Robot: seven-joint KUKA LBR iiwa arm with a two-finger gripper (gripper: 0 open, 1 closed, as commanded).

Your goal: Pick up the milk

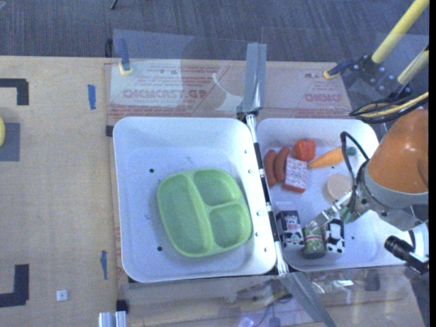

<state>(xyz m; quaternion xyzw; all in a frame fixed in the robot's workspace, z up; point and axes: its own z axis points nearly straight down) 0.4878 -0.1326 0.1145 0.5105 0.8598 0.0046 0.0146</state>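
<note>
The milk (291, 228) is a small white carton with black cow spots, lying in the right bin (361, 251) near its front left wall. To its right stands a small green can (314, 241). Right of the can sits another black-and-white spotted item (334, 238). My gripper (330, 218) hangs low over the can and the spotted item, to the right of the milk and apart from it. The grey wrist and orange band (405, 159) hide part of the bin's right side.
Two sausages (276, 165), a red piece (304, 148), a carrot (327, 158), a red-and-white pack (296, 174) and a beige disc (336, 185) lie at the back of the right bin. A green divided plate (204, 211) sits in the left bin (136, 155).
</note>
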